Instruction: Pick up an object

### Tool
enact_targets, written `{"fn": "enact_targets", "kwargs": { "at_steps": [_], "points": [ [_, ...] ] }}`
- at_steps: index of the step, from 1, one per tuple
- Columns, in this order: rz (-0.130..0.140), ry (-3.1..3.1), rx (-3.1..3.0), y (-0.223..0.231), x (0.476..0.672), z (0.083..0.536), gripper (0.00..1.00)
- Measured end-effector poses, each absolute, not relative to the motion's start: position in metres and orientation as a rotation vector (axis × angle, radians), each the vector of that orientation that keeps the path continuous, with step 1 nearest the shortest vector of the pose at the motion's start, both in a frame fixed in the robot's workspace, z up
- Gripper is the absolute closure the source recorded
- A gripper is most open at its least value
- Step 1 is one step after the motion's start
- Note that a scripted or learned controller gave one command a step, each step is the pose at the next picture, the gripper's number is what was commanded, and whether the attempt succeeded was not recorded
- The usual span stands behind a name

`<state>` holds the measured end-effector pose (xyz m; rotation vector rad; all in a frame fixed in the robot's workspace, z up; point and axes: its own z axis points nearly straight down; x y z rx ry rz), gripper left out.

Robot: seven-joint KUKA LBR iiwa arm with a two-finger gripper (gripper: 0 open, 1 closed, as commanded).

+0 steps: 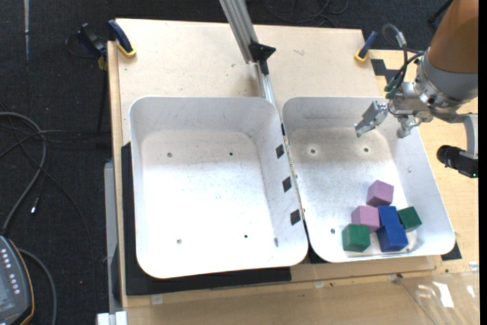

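Observation:
Several small blocks lie in the near right corner of the right bin [319, 164]: a pink block [380, 192], a second pink block [366, 216], a blue block [392, 231], a green block [355, 237] and a dark green block [409, 218]. My gripper [386, 122] hovers over the far right part of that bin, well behind the blocks. Its two fingers are spread apart with nothing between them.
The left bin [152, 164] sits beside the right one. A slanted metal rail [232, 4] runs down to the gap between the bins. Yellow-handled clamps [122, 39] hold the bench's far corners. Cables lie on the floor beyond.

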<state>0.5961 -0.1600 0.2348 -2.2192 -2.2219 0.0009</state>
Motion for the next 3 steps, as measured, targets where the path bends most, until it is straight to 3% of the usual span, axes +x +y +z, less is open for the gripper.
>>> {"fn": "enact_targets", "kwargs": {
  "at_steps": [1,2,3],
  "points": [
    [0.008,-2.214,-2.220,-0.199,0.585,0.107,0.00],
    [0.002,-2.219,-2.222,-0.196,0.545,0.095,0.00],
    [-0.002,-2.223,-2.224,-0.196,0.547,0.106,1.00]
  ]
}}
